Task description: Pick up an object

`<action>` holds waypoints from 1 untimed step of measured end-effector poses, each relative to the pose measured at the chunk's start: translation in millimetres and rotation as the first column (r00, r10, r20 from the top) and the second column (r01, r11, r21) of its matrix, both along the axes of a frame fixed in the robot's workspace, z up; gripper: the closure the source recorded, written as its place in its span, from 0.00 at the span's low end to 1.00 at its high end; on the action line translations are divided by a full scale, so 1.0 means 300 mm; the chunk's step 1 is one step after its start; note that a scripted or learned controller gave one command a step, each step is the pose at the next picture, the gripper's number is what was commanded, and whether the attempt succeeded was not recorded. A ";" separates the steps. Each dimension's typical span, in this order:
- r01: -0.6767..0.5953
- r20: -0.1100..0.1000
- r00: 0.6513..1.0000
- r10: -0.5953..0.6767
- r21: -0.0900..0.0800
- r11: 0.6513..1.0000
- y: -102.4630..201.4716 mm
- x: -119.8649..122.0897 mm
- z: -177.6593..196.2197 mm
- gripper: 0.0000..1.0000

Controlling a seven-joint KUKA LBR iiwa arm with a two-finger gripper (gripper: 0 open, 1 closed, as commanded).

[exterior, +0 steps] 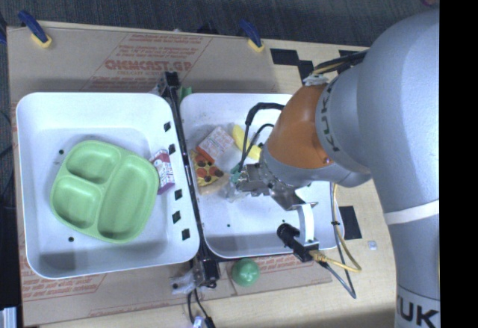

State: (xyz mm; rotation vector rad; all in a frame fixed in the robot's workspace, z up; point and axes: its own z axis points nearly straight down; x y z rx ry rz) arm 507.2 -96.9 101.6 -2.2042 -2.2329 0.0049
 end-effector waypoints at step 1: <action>0.009 0.007 1.000 -0.009 -0.002 1.000 -0.143 -0.100 0.328 1.00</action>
